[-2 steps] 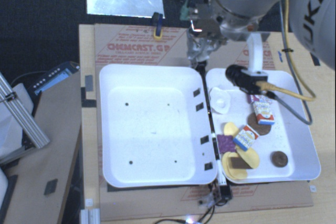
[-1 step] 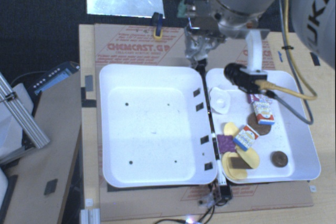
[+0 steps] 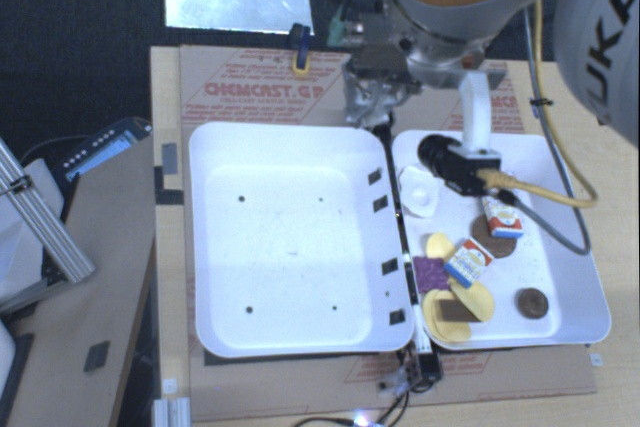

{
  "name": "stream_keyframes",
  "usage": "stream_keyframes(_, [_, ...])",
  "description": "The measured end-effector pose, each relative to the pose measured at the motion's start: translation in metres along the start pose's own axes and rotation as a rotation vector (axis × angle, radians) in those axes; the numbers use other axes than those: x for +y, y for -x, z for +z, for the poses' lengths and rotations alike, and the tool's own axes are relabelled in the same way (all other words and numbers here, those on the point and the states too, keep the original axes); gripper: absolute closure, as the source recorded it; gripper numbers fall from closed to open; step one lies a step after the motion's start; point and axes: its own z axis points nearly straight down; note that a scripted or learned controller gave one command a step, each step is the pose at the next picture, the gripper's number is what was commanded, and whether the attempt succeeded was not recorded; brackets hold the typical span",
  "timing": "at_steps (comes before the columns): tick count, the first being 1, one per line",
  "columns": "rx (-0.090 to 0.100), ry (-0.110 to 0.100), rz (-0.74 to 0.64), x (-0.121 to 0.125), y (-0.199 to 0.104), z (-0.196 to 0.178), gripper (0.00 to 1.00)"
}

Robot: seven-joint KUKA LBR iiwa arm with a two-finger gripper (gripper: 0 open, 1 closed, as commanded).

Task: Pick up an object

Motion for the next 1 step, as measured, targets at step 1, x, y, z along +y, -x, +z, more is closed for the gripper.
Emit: stream_keyframes(1, [-0.001, 0.005, 0.005, 0.0535, -0.006, -0.0192, 1.0])
